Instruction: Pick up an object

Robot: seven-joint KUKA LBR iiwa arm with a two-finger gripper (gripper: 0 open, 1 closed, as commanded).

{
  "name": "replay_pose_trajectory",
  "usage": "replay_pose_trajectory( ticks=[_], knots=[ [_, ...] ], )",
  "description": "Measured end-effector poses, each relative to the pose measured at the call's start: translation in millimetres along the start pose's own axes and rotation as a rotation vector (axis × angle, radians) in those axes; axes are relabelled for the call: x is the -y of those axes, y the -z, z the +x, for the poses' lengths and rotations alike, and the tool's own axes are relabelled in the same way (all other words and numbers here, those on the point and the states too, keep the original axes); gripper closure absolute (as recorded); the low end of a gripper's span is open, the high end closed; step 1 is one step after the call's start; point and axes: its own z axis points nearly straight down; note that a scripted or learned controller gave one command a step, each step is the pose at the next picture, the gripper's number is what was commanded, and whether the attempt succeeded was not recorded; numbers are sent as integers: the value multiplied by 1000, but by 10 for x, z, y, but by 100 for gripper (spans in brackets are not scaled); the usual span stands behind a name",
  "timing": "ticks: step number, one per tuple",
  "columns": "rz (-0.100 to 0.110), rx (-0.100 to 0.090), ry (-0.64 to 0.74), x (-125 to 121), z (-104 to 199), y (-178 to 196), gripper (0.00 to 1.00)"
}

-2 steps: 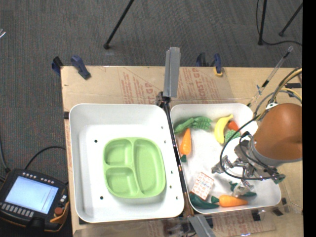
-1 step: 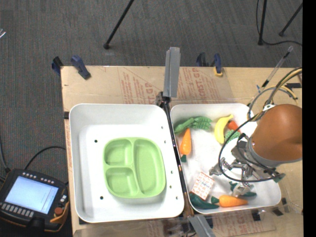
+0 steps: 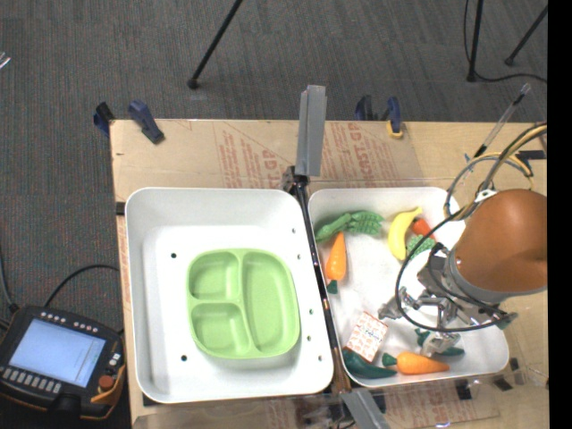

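Toy carrot [image 3: 422,363] sits at the near edge of the right bin [image 3: 384,195], next to a green veggie [image 3: 371,365] and a small printed card [image 3: 366,332]. Gripper [image 3: 438,333] hangs right above that corner; can't tell its state. Farther back: another carrot [image 3: 336,257], a banana [image 3: 401,231], leafy greens [image 3: 350,223]. Left bin [image 3: 147,239] has a green divided plate [image 3: 243,304].

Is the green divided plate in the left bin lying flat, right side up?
Yes. The green plate lies flat in the left bin, its three compartments facing up.
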Motion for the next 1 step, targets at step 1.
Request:
replay_pose_trajectory(
  ticks=[1],
  knots=[
    [-1,2,52,-1,15,0,0]
  ],
)
